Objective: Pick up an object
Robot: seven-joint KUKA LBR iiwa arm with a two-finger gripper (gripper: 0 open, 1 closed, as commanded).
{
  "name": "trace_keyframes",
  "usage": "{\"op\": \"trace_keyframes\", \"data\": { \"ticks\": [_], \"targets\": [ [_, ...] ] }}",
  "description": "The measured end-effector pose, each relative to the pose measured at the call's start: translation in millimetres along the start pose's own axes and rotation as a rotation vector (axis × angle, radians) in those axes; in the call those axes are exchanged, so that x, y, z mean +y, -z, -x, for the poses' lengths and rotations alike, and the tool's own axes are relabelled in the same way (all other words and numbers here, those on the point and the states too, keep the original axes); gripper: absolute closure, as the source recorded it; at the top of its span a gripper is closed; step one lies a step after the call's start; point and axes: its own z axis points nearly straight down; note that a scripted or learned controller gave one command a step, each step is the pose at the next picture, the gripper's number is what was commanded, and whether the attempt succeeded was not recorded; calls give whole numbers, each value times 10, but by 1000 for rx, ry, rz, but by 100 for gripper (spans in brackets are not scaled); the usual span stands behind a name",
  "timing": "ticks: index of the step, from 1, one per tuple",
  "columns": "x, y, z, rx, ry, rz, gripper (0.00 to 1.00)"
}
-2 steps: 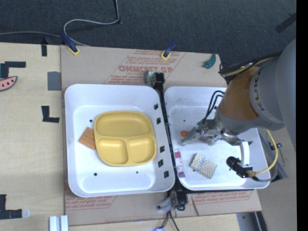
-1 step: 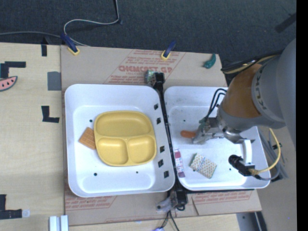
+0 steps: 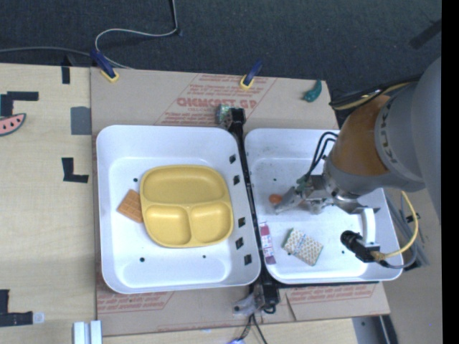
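Down low in the right bin (image 3: 373, 267), near its middle: gripper (image 3: 288, 200), fingers pointing toward the divider between the two bins. Cannot tell whether parted or pressed together (metal parts blur into one grey wedge from this angle). Just off the tips, toward the divider: a small orange object (image 3: 275, 200), touching or nearly so, certainly not seen between the fingers, so no claim of a hold. Likely target, judging by aim. Risk one: a nudge instead of a grasp, since a piece that small and light would probably skid toward the divider wall once pushed from one side. Risk two: closing on nothing, tips passing above or beside it. Further out, toward the near edge of the same bin: a patterned packet (image 3: 304, 246), lying flat, well clear of the tips, unlikely to interfere. Against the divider by the near corner: a pink-and-white strip (image 3: 265, 241), flat too, hard to pinch from above. Beyond the divider, in the left bin (image 3: 115, 264): a yellow divided plate (image 3: 188, 205) covering the middle, with a brown cracker-like piece (image 3: 130, 206) tucked under its far-left side (both out of reach of the present pose, no hazard for now).
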Motion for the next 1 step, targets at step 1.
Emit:
{"op": "trace_keyframes", "data": {
  "ticks": [1],
  "targets": [
    [-142, -92, -145, -1, -1, 3, 0]
  ]
}}
